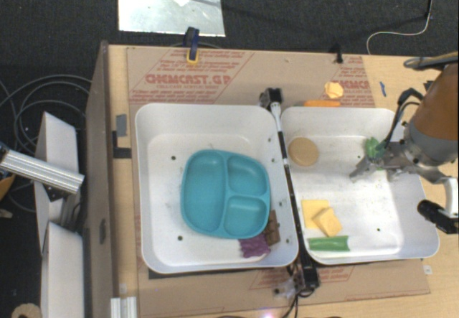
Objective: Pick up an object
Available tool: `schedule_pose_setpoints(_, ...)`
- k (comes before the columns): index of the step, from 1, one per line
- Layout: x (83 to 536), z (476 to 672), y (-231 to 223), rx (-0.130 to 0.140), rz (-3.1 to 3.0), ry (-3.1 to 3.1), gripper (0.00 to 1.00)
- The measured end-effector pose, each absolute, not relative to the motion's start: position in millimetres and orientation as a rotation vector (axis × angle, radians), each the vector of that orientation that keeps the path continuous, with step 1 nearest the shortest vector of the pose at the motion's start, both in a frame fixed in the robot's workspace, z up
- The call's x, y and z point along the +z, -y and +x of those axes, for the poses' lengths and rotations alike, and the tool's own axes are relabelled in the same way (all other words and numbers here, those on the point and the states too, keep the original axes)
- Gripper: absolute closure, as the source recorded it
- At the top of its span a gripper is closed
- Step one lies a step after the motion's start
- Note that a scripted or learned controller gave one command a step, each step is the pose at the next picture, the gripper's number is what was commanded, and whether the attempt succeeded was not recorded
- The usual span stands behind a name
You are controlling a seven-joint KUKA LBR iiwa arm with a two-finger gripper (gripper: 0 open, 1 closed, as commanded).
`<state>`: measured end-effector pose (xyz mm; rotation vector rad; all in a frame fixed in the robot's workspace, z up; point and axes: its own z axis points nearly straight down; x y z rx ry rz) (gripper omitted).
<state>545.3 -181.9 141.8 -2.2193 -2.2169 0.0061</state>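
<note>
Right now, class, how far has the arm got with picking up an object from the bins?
Done: the gripper has reached into the right bin, low beside a small green piece. In hand: nothing can be seen held. Left: the grasp and lift itself. The tan disc, yellow blocks and green bar lie in that bin; the teal plate sits in the left bin.

Left bin [154, 166]: teal plate [224, 193] fills the centre; purple item [252, 245] and brown item [272, 229] touch its 5 o'clock edge. Free floor along the 9 and 12 o'clock walls.

Right bin [412, 246]: tan disc [303, 152] at 10 o'clock, yellow blocks [322, 217] and green stick [328, 242] at 7 o'clock, green piece [372, 146] at 2 o'clock beside the end effector [361, 169]. Open floor from the centre to 5 o'clock.

Bench [237, 74], 12 o'clock strip: yellow item [333, 90] and orange item [322, 103].
</note>
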Motion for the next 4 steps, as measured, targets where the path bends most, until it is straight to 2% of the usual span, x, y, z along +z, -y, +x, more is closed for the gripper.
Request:
schedule_pose_setpoints(1,113,603.8,185,-0.004,-2.217,2.231,0.00)
schedule_pose_setpoints(2,189,601.4,208,-0.006,-2.228,2.229,0.00)
schedule_pose_setpoints(3,92,625.5,206,0.000,-2.216,2.229,0.00)
schedule_pose_setpoints(4,179,628.7,207,-0.007,-2.222,2.233,0.00)
